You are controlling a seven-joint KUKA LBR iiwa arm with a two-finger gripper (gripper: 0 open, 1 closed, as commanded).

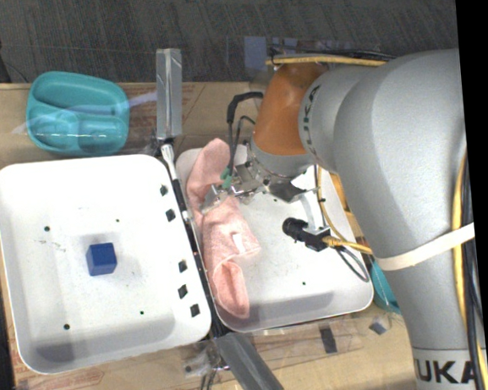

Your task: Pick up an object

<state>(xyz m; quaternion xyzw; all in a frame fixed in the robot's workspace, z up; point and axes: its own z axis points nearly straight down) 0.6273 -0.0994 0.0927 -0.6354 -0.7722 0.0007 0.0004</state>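
Observation:
A pink cloth (219, 231) lies crumpled along the left side of the right bin (321, 298), running from its back corner toward the front. My gripper (229, 189) is low over the cloth's upper part, its metal tips right at the fabric. A small blue cube (102, 258) rests on the floor of the left bin (23, 192), far from the gripper.
A teal plastic container (76, 111) sits on the bench behind the left bin. The big grey arm covers the right side of the right bin. A metal divider bar (167, 95) stands between the bins at the back.

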